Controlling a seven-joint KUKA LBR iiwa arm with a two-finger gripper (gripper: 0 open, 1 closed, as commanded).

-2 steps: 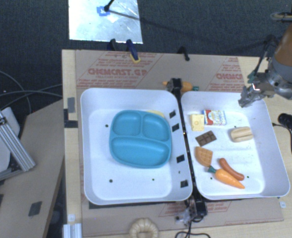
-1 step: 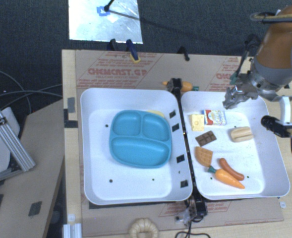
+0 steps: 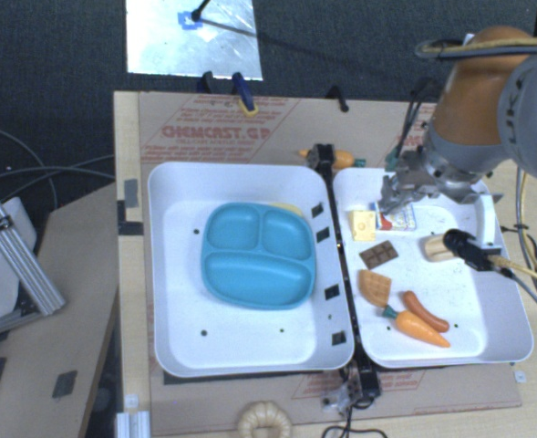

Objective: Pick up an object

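Note:
My gripper [image 3: 394,199] hangs low over the back left part of the right bin [image 3: 500,322]. Directly beneath it lies a small red and white item [image 3: 401,218]; whether they touch cannot be seen. Just left of that is a yellow cheese block [image 3: 363,224]. A brown chocolate bar [image 3: 378,254], a waffle piece [image 3: 375,287] and two carrots [image 3: 420,318] lie toward the front of that bin. A beige bread piece [image 3: 435,248] rests right of the chocolate.
The left bin [image 3: 181,336] holds a blue divided plate [image 3: 257,254] with a pale yellow thing [image 3: 292,209] peeking out behind it. An orange item [image 3: 342,160] sits behind the bins' divider. A beige ring [image 3: 266,420] lies at the bench front.

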